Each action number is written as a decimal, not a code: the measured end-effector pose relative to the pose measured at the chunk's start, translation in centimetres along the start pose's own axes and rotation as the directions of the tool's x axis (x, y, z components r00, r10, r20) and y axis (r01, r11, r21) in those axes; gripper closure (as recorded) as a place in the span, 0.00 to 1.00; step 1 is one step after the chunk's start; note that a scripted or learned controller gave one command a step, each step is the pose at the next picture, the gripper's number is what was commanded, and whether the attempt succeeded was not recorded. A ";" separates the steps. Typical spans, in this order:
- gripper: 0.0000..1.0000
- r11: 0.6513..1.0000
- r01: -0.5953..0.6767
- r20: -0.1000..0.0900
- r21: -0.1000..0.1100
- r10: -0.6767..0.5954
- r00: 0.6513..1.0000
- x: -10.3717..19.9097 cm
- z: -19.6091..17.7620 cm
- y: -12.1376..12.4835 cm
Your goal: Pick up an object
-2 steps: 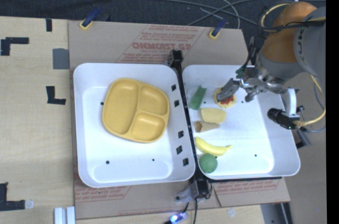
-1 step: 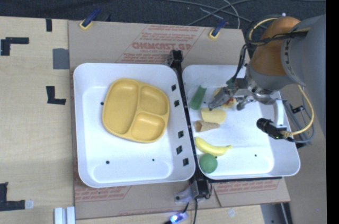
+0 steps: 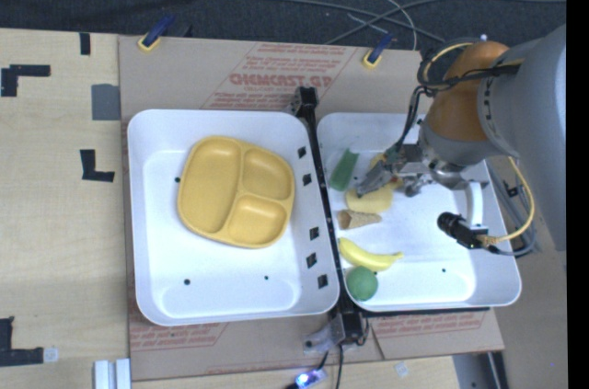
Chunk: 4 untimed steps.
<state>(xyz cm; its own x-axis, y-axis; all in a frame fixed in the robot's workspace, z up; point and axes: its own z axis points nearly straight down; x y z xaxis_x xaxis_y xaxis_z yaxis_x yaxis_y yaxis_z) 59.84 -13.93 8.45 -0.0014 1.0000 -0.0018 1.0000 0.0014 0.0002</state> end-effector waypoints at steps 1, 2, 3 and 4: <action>1.00 1.000 0.001 0.001 -0.004 -0.001 1.000 0.0 -1.2 0.1; 1.00 1.000 0.000 -0.001 -0.005 0.000 1.000 -0.1 -7.6 0.2; 1.00 1.000 0.001 -0.001 -0.004 -0.001 1.000 0.9 -12.7 0.3; 1.00 1.000 0.000 -0.002 -0.001 0.000 1.000 0.9 -14.4 0.4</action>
<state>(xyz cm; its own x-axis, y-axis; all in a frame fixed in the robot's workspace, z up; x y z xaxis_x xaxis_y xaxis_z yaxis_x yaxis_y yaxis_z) 60.19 -12.96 22.81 -0.0015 1.0000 -0.0002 1.0000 0.0015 0.0009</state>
